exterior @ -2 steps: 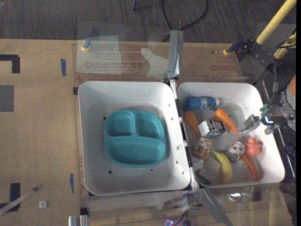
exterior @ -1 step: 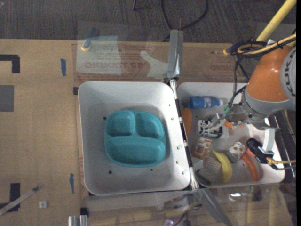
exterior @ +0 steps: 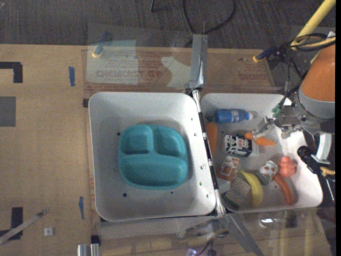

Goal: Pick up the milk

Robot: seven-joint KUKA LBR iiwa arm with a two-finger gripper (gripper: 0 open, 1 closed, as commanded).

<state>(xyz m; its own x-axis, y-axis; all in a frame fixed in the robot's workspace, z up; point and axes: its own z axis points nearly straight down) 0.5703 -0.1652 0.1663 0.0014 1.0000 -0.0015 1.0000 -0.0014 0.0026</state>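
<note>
Both bins (exterior: 101,143) are white. The divided plate (exterior: 153,156) in the left one is teal. In the right bin: the bottle (exterior: 230,116) is blue with a white cap; the milk (exterior: 240,145) carton is white with black patches and an orange spot; the banana (exterior: 254,186) is yellow; the carrot (exterior: 284,188) is orange. The bench (exterior: 42,159) is tan with blue tape marks. The arm (exterior: 319,89) is grey under an orange band.
</note>
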